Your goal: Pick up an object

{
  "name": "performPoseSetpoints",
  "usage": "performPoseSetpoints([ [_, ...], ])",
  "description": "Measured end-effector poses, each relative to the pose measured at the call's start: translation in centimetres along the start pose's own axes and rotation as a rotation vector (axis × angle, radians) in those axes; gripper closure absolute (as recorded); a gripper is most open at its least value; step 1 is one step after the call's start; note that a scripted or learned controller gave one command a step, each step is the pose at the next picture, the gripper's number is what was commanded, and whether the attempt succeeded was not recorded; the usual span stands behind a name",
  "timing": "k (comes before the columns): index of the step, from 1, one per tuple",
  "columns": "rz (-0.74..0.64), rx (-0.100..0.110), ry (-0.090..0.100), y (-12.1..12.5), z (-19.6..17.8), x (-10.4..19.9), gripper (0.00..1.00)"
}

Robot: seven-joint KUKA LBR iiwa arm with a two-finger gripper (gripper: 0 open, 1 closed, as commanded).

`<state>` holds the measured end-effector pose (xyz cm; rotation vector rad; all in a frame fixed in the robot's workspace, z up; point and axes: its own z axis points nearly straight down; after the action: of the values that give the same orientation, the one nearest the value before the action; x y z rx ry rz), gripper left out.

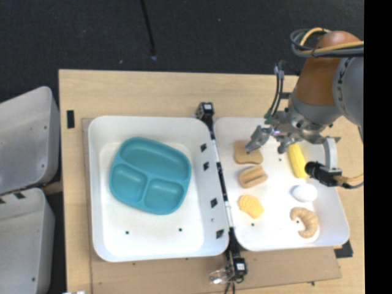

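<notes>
We see two white bins side by side on a wooden bench (73, 103). The left bin (98, 225) holds a teal plate (150, 175) with three sections, lying near the middle of that bin.

The right bin (334, 225) holds the toy food. A tan bread slice (247, 154) lies near the bin's left edge, toward the back. Just in front of it lies a brown roll (252, 176). In front of that lies a yellow ridged piece (250, 206). A yellow corn cob (296, 160) lies toward the right side, partly under the arm. A white egg (304, 193) sits near the right edge, and a croissant (305, 221) lies near the front right corner.

The arm (318, 81) comes in from the right and hangs over the back of the right bin. The gripper (271, 139) is just beside the bread slice, between it and the corn cob. Its two fingers (255, 141) are spread apart, and we see nothing between them. We cannot tell if a fingertip touches the bread.

The roll is close to the bread slice, and the corn cob is close on the other side of the gripper. A black part with a cable (324, 173) sticks out over the right edge, near the egg.
</notes>
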<state>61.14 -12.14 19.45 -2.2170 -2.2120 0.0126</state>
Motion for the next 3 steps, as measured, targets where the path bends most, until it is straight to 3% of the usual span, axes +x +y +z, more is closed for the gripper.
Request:
performPoseSetpoints([
  [1,-0.002,-0.013,-0.002,0.3,-0.8,0.0,0.00],
  [3,0.003,-0.010,-0.003,0.2,9.6,-1.0,0.00],
])
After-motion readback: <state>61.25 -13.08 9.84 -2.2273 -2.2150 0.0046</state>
